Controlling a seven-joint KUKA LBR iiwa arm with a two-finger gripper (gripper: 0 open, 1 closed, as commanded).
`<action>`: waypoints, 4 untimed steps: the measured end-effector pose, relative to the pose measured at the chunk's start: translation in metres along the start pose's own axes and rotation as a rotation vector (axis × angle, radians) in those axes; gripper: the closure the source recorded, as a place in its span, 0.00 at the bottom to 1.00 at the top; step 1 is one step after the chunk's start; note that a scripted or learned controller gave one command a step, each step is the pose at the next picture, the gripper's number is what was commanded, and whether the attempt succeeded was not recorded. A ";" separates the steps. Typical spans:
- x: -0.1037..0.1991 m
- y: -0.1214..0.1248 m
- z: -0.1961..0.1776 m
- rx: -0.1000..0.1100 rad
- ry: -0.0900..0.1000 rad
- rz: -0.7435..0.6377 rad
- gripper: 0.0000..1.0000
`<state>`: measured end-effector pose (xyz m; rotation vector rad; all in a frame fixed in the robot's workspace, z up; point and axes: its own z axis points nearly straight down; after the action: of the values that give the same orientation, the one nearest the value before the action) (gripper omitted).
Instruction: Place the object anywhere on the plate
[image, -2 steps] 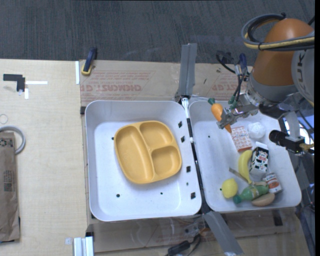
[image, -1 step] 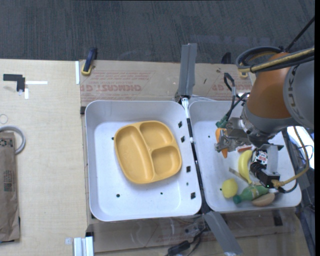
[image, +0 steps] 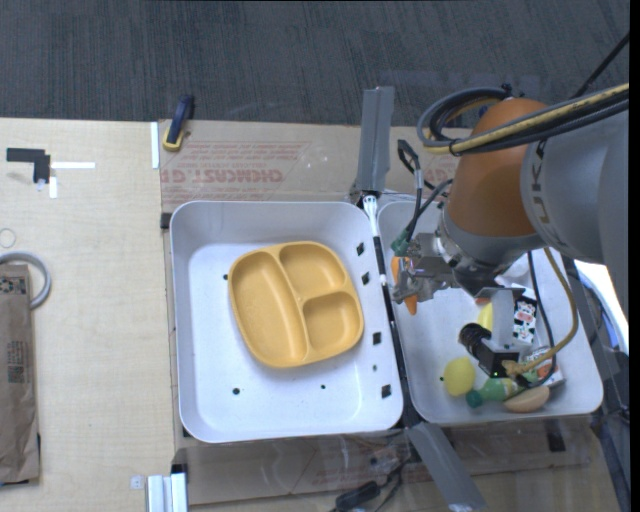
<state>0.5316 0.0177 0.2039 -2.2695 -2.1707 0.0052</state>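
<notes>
The arm covers much of the right bin (image: 425, 398). The gripper (image: 415, 282), low by that bin's left wall, is too hidden to tell whether it is spread or closed. One yellow ball (image: 458, 375), one green piece (image: 476, 398) and one tan piece (image: 527, 399) huddle in its near corner, shapes unclear. One yellow three-compartment plate (image: 297, 302) lies in the left bin (image: 200, 400).

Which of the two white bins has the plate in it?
The bin on the view's left holds the yellow plate; the other bin holds small loose items.
</notes>
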 end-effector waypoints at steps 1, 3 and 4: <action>-0.028 0.058 0.013 0.000 -0.001 0.064 1.00; 0.095 0.081 -0.125 -0.002 -0.002 -0.059 1.00; 0.089 0.092 -0.092 -0.001 -0.002 -0.400 1.00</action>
<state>0.6279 0.1024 0.2958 -1.7932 -2.5797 0.0058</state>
